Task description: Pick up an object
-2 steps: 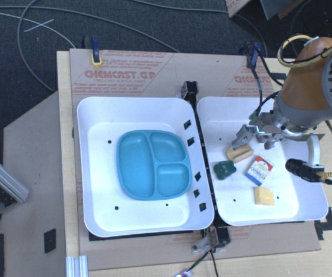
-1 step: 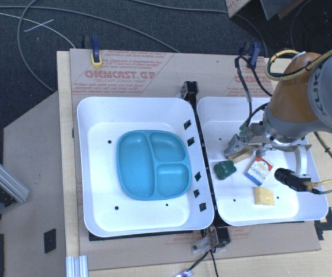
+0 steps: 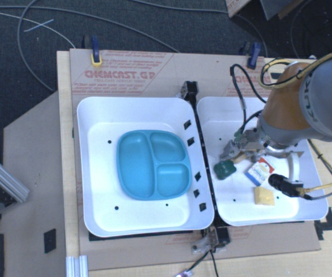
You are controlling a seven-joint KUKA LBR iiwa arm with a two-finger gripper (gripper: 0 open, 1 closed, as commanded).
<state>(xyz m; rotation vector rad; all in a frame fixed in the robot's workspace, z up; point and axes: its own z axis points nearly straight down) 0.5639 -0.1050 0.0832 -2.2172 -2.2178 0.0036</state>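
- My gripper (image 3: 238, 148) is low inside the right-hand shallow white bin (image 3: 235, 208), near its left wall. My grey arm reaches in over the bin's right side.
- From this slanted overhead view I cannot tell whether my gripper is open or closed; my wrist covers too much of it. Nothing is visibly held.
- The nearest candidate is the small dark green chunky object (image 3: 224, 169). It lies on the bin floor just beside my gripper, towards the front-left, and I cannot tell whether we touch. I judge it to be my target, since I am lowered next to it.
- Two other loose items share this bin: a small blue, white and red packet (image 3: 260, 172) lying flat near the middle, and a pale yellow block (image 3: 264, 196) nearer the front rim. Both sit apart from the green one, so a grasp there should not disturb them.
- The light blue divided plastic plate (image 3: 154, 164) lies flat in the middle of the left-hand white bin (image 3: 96, 115), well away from me. It is wide and shallow, so probably a poor pick.
- The pick looks not yet done, because the green object rests on the floor.
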